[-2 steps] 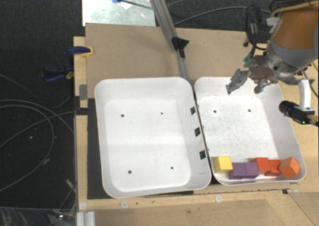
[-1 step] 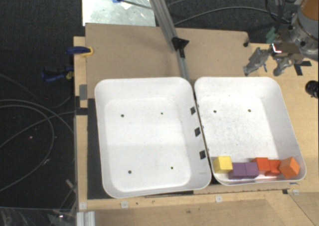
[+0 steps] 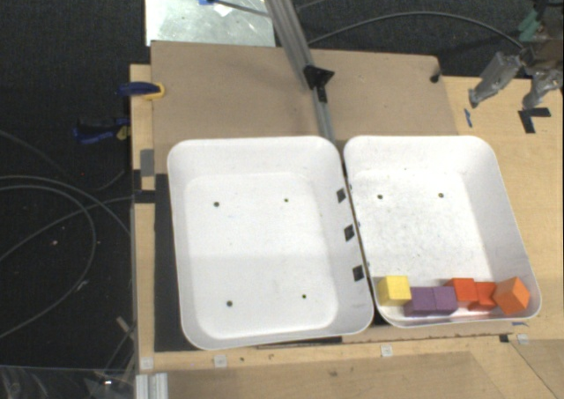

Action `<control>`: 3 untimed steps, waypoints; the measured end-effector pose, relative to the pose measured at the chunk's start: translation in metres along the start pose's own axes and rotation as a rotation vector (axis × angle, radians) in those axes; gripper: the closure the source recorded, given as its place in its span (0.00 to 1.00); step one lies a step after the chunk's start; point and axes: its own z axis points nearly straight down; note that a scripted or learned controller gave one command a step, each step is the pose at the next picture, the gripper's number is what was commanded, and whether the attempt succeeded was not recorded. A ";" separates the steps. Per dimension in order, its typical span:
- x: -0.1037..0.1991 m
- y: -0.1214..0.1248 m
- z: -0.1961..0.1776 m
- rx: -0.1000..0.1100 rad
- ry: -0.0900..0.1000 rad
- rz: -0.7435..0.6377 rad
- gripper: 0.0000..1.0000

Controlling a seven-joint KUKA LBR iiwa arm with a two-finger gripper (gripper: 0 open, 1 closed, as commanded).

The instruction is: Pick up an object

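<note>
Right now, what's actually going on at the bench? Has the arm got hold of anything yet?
Nothing is held yet. The gripper hangs at the upper right, over the bench beyond the right bin, well away from the blocks. All the blocks lie in a row along that bin's near wall: a yellow block, a purple block, a red-orange block and an orange block in the corner. The left bin sits alongside, touching it.
</note>
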 end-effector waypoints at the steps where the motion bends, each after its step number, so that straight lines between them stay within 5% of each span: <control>1: -0.037 -0.009 0.040 0.011 0.001 0.003 0.00; 2: -0.030 0.006 0.157 0.016 0.004 -0.002 0.00; 3: -0.006 -0.012 0.082 0.000 0.002 -0.007 0.00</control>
